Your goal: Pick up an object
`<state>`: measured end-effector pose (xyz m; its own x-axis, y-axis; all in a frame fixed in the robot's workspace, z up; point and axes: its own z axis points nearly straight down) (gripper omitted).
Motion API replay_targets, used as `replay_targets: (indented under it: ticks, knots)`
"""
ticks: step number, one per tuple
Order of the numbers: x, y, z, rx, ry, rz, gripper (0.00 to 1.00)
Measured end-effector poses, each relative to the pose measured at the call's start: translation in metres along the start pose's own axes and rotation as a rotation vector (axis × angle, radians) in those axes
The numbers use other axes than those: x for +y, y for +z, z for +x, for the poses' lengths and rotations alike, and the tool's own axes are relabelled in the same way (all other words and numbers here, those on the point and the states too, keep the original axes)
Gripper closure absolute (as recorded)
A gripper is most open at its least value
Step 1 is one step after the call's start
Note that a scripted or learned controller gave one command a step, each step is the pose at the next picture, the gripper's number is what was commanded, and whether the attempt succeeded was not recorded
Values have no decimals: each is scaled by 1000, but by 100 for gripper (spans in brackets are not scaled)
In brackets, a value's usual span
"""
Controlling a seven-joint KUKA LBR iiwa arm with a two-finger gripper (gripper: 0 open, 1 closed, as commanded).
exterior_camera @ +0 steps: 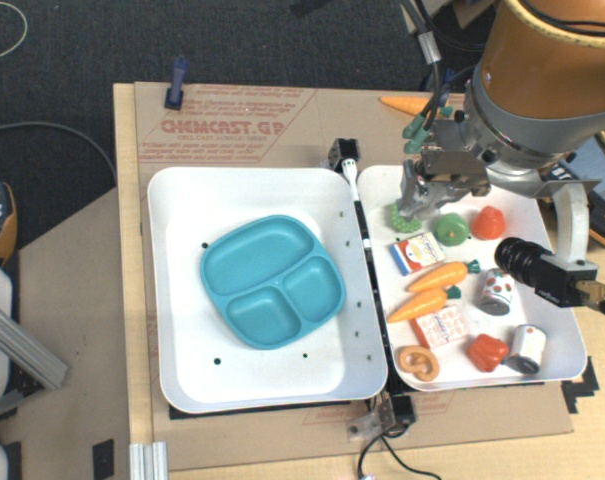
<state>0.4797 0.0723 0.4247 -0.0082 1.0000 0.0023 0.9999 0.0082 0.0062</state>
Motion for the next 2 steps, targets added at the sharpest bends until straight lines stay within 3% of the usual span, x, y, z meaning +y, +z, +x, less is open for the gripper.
replay_targets:
  ticks: [1,2]
  knots:
    - [-3,143,5,-5,9,22,100]
    - [2,-4,21,2,5,-12,100]
